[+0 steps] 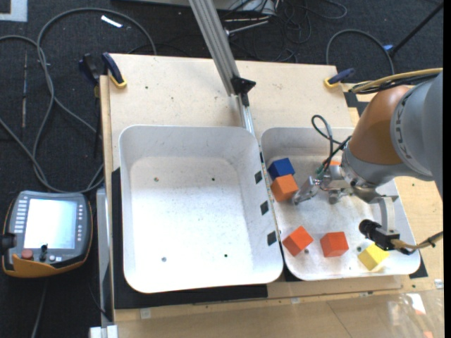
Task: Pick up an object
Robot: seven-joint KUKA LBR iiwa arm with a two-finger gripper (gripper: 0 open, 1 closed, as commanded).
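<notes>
The gripper [304, 194] hangs low inside the right bin [296, 141], close to that bin's left wall, reaching in from the right edge of the bench [176, 90]. Whether it is released or clenched cannot be told. Just to its left, apparently touching or nearly so, lies an orange cube [284, 186], with a blue cube [280, 167] directly behind it toward the bin's far-left corner. Nearer the bin's front edge sit a second orange cube [298, 240] and a red-orange cube [334, 244], side by side and apart. A yellow cube [372, 257] lies at the front-right corner. The left bin [134, 189] adjoins along the middle.
</notes>
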